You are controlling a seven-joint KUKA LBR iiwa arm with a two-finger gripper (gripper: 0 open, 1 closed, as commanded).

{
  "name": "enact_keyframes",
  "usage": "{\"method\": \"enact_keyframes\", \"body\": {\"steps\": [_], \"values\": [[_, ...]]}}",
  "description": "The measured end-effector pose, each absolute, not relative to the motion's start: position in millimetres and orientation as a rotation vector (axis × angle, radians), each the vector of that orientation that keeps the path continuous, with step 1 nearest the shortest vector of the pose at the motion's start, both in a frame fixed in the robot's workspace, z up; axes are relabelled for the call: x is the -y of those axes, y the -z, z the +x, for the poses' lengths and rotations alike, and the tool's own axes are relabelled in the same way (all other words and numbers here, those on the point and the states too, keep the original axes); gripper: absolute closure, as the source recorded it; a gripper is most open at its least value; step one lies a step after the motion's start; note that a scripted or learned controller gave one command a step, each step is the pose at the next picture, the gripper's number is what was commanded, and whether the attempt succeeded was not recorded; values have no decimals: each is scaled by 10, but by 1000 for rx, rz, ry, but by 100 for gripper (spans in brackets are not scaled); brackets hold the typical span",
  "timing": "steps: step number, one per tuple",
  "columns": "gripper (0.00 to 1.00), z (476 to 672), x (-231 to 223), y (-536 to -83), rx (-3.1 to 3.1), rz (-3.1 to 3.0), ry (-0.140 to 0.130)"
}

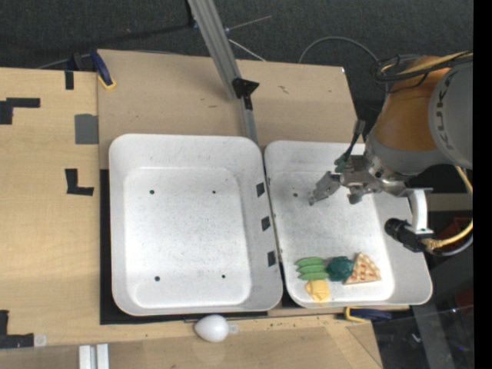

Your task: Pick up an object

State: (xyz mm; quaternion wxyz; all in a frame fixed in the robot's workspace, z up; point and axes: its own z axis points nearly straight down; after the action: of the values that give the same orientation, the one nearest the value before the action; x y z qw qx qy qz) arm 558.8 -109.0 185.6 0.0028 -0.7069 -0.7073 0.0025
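Two white bins sit side by side on the bench: the left bin (188, 221) and the right bin (338, 221). Four small toys cluster near the right bin's front edge: a green ridged piece (310, 266), a dark green lump (339, 267), a pizza-slice wedge (363, 270) and a yellow piece (317, 288) (all touching or nearly so). The gripper (335, 192) hangs over the right bin's middle, well apart from the toys, fingers spread with nothing between them. One white egg-shaped object (212, 328) lies on the bench in front of the left bin.
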Motion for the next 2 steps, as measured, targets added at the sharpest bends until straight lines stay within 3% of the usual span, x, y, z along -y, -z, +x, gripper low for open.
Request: {"method": "enact_keyframes", "body": {"steps": [2], "values": [[0, 5548, 981, -872, 2223, -2220, -3]]}}
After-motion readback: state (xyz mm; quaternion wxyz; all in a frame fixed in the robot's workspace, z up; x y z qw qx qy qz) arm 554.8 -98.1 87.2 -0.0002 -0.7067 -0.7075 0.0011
